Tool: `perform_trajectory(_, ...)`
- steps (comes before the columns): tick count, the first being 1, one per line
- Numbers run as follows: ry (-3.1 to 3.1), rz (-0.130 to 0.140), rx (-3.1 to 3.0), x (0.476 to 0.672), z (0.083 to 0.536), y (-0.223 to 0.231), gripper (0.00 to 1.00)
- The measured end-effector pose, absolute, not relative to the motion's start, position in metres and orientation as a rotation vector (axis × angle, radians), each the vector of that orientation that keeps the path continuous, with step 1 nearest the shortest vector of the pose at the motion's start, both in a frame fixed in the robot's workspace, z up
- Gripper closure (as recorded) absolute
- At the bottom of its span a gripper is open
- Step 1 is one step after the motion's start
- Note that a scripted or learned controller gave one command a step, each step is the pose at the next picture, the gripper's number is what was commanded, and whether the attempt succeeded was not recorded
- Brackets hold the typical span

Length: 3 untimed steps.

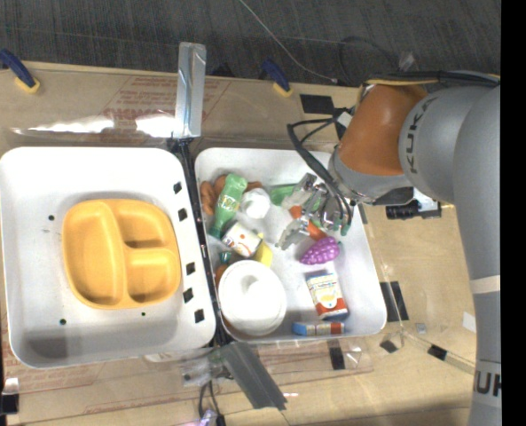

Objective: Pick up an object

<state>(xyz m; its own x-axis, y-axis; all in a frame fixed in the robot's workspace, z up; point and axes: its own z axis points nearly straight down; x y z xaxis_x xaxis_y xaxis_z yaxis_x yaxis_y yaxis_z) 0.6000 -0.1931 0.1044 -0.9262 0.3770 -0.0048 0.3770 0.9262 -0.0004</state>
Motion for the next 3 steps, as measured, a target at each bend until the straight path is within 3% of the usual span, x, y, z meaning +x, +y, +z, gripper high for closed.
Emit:
perform_trajectory(2,3.079,-0.002,0.603,0.600,0.104,-0.193,0.00)
perform_trajectory(3,3.070,0.000,0.663,0.585,0.093,-0.188,0.00)
